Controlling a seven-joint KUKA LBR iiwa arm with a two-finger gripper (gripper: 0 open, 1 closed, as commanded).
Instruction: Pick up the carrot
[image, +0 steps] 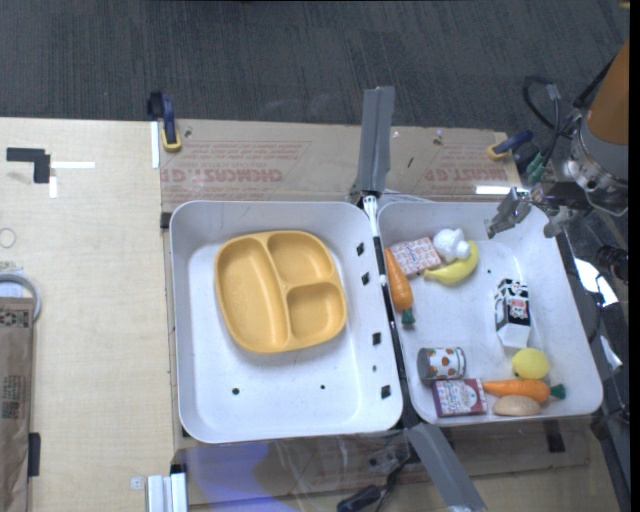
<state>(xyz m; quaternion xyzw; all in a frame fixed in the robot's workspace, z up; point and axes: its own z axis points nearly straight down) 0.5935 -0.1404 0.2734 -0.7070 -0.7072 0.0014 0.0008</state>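
Approach step, nothing grasped. Hand (527, 212) hangs over the far right corner of the right bin (470, 300), fingers spread fairly wide and empty. Two carrots present: one carrot (399, 283) lies along the bin's left wall, just beside a red-and-white packet (415, 256); a second carrot (524, 390) lies at the near right, touching a lemon (531, 363). Next move, likely: pick one, travel over it, align the fingers across its width, descend.
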